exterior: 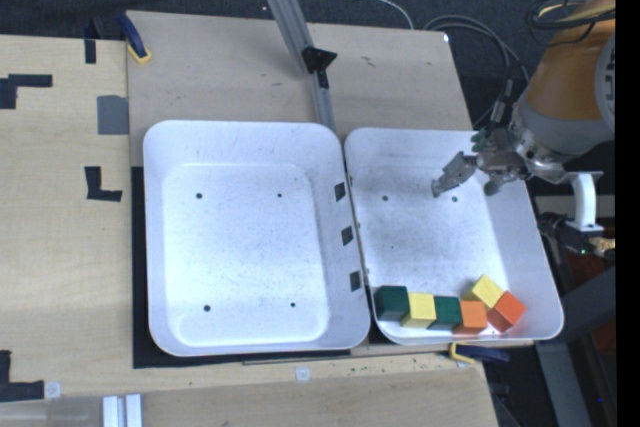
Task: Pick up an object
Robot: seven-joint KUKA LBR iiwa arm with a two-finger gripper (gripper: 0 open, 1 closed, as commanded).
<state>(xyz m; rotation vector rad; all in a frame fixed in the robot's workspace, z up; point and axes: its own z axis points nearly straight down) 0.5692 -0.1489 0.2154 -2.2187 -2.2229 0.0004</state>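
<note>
Several small blocks lie in a row along the near edge of the right bin point(400, 225): a dark green block point(391, 302), a yellow block point(421, 307), a green block point(446, 312), an orange block point(472, 315), another yellow block point(487, 291) and an orange-red block point(507, 310). My gripper point(468, 173) hangs over the far right part of that bin, well behind the blocks. Its fingers point(446, 178) stand spread apart with nothing between them.
The left bin point(240, 235) sits beside the right one, sharing a dividing rim with black clips point(347, 235). A grey metal post point(285, 0) slants up from behind the bins. Cables trail at the back right of the bench.
</note>
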